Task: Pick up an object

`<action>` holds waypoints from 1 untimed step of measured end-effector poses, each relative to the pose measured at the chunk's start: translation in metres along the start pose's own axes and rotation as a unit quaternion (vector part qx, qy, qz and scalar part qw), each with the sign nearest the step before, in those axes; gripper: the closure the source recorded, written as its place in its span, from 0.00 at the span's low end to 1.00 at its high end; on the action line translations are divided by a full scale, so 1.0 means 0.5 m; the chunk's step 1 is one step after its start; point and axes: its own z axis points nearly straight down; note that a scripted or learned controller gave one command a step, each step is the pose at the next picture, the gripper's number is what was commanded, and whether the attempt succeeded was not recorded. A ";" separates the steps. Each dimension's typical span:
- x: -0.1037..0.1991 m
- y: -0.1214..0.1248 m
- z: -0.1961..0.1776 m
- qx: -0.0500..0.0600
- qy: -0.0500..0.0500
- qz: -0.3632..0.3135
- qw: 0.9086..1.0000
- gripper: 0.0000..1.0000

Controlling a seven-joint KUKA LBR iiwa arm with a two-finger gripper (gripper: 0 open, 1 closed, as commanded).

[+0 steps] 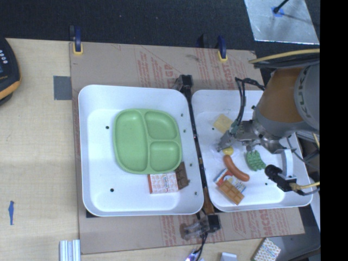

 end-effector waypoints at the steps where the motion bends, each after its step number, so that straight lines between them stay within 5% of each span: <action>1: 0.015 -0.013 0.046 0.002 0.003 0.003 1.000 0.00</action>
